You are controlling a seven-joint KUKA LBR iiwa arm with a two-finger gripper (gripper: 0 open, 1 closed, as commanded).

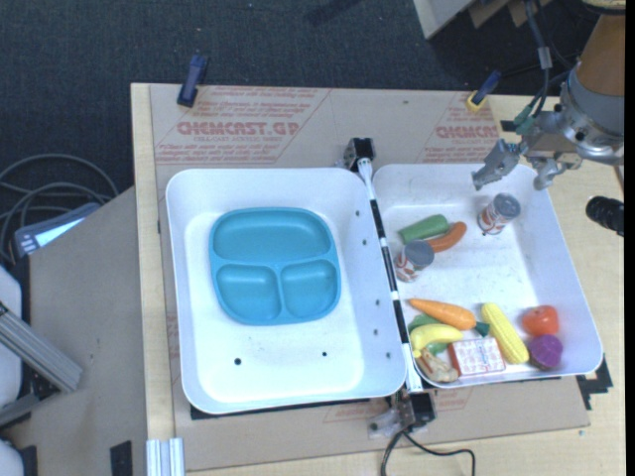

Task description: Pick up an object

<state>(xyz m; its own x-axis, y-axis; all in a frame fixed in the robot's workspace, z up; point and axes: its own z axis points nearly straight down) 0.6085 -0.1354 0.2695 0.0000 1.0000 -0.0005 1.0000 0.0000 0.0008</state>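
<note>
- The pincer point(519, 164) hangs over the right bin's point(566, 256) far edge, fingers spread apart with nothing between them.
- A small can point(493, 213) lies just below it.
- Carrot point(444, 312), corn point(505, 332) and tomato point(540, 319) crowd the near end.
- A blue tray point(274, 264) sits in the left bin point(189, 266).

Two white bins point(189, 296), one blue divided tray point(275, 264), two small cans point(493, 212), two carrots point(443, 312), one corn cob point(504, 332)
</note>
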